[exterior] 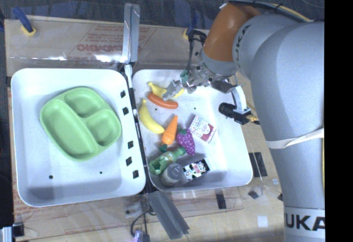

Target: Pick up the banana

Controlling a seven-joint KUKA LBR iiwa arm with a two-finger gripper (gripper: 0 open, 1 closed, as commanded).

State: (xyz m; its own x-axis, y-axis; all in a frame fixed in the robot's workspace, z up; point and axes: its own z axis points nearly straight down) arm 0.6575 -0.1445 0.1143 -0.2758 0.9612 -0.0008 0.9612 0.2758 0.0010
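A yellow banana [150, 118] lies along the left wall of the right bin [234, 150], curved and flat on the floor. A second, smaller yellow banana-like piece [157, 90] lies at the bin's back, just above a red sausage [162, 103]. My gripper [176, 87] hangs low over the back of the right bin, its tip right beside that smaller yellow piece and apart from the larger banana. The grey arm with its orange band [226, 31] reaches in from the right.
In the right bin also lie an orange carrot [170, 129], purple grapes [186, 140], a pink carton [202, 128], a green bottle [165, 158], a grey can [172, 173] and a black-and-white pack [196, 169]. The left bin [27, 180] bears a green divided plate [81, 122].
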